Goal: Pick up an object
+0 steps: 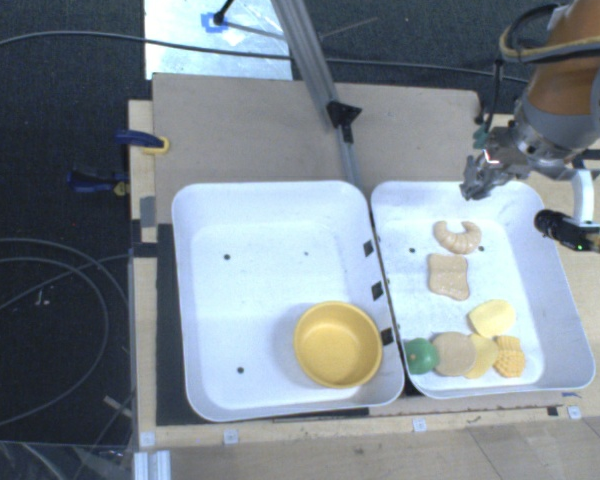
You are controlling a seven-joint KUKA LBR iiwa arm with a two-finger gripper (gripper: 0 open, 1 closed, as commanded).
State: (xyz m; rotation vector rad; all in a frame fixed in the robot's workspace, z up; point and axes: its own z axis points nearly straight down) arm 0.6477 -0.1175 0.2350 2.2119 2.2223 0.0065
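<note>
Pick not started: nothing lifted.
Claw (pixel 477 189) above right white shallow bin (pixel 552 268) far rim; finger state unreadable; curved tan croissant-shaped toy (pixel 458 235) nearest.

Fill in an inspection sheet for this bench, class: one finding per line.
Surface: bench board bears left bin and right bin, side by side.
Job's things: right bin holds croissant, bread slice, yellow chip, round cracker, waffle piece, green ball. Left bin holds yellow bowl.
Clutter: nothing seen.
Grippers: pincer at the right bin's far rim, holding nothing visible.
Cables: black cables on the floor.
Surroundings: clamps at the bench's left edge; grey pole.
</note>
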